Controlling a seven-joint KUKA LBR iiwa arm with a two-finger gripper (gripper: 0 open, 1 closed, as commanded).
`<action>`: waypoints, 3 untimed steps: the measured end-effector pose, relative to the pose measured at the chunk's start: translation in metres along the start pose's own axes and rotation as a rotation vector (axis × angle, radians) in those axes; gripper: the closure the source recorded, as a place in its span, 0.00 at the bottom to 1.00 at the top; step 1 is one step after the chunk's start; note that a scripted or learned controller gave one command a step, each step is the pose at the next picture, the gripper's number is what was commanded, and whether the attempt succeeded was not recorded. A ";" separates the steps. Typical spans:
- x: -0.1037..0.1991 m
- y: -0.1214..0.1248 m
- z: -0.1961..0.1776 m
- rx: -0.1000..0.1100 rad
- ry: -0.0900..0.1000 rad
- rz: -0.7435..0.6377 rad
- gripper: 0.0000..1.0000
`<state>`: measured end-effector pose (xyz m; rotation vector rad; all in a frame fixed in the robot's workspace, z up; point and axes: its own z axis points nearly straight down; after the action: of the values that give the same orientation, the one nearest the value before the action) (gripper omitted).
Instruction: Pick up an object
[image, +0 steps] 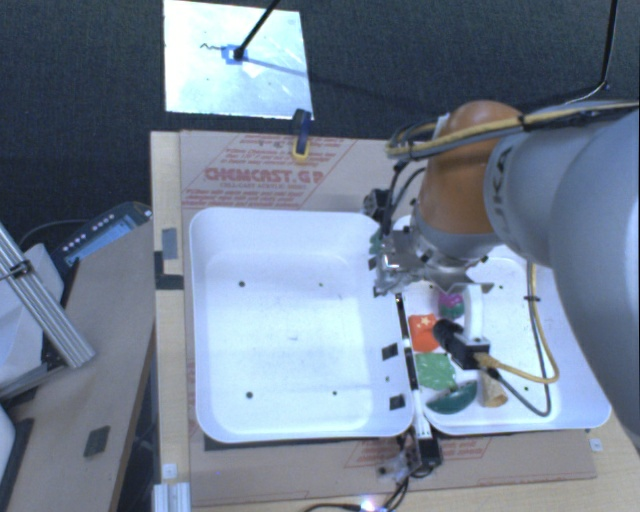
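- Where the grey arm (560, 190) comes in from the right, hanging low over the right bin (575, 405), at that bin's left side, close to the divide between the two bins.
- Orange band (465, 170) directly above the wrist, hiding most of the tool (440, 290) beneath it.
- Cannot tell whether the tool is released or clenched; nothing seen gripped in it.
- Cluster of small objects in the right bin's near-left part, just below the tool and toward the camera.
- Purple piece (453, 298) closest, right under the wrist's lower edge, possibly touching the tool; too hidden to be sure.
- Orange-red piece (424, 334) just nearer the camera than that, beside the bin's left wall.
- Green piece (436, 372) below the orange-red one, then a dark teal curved piece (452, 401) nearest the front rim.
- Tan block (491, 387) to the right of the green piece, with a yellow cable (535, 375) looping past it.
- Left bin (210, 400) beside it on the surface (110, 330), well apart from the cluster.
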<state>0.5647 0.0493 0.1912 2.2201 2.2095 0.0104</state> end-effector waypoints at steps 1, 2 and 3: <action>0.023 0.023 -0.189 -0.011 0.005 -0.012 1.00; 0.037 -0.020 -0.055 0.025 0.001 -0.007 1.00; 0.112 0.055 -0.205 -0.010 0.008 -0.016 1.00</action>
<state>0.6177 0.1610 0.3970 2.2008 2.2262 0.0300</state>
